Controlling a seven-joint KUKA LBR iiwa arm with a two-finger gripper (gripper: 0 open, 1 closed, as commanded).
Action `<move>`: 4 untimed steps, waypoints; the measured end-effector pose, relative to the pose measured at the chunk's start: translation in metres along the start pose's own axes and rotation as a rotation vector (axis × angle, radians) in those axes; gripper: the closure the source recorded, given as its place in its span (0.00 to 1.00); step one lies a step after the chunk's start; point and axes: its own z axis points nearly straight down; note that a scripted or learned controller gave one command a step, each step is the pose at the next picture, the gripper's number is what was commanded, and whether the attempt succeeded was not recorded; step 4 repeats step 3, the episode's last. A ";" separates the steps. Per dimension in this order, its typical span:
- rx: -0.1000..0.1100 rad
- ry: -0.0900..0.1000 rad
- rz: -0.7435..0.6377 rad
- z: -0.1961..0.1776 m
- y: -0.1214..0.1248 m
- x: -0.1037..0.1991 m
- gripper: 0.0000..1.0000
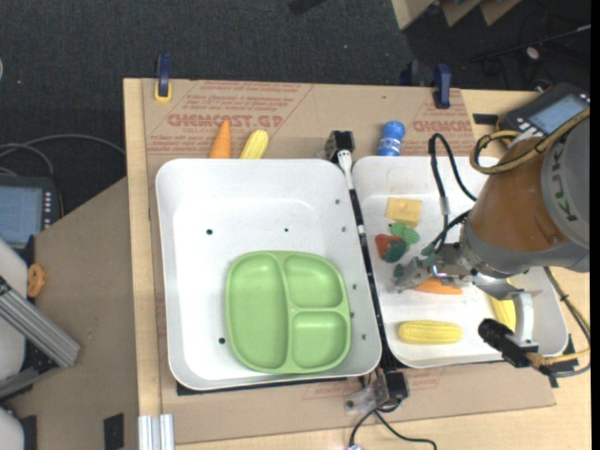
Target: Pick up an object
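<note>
My gripper (410, 274) is down inside the right bin (553, 340), near its middle, with the grey and orange arm (520, 214) over the bin's right half. An orange carrot-like piece (439, 288) lies right beside the gripper, partly hidden by it. A red and green toy (395, 244) sits just above the gripper. A pale yellow block (404, 210) lies further back. A yellow corn cob (429, 331) rests at the front of the bin. A yellow piece (503, 313) peeks out under the arm.
The left bin (187, 204) holds a green divided plate (288, 311). Behind the bins on the cardboard lie an orange carrot (220, 141), a yellow piece (254, 144), a black clip (339, 144) and a blue bottle (392, 139). Cables trail near the arm.
</note>
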 end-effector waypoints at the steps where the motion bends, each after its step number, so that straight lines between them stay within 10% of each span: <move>1: 0.001 0.005 -0.006 0.008 0.043 -0.003 0.00; 2: 0.000 0.005 -0.004 -0.003 0.041 -0.003 1.00; 3: -0.005 0.010 -0.014 -0.098 0.022 0.071 1.00; 4: -0.005 0.010 -0.014 -0.098 0.022 0.071 1.00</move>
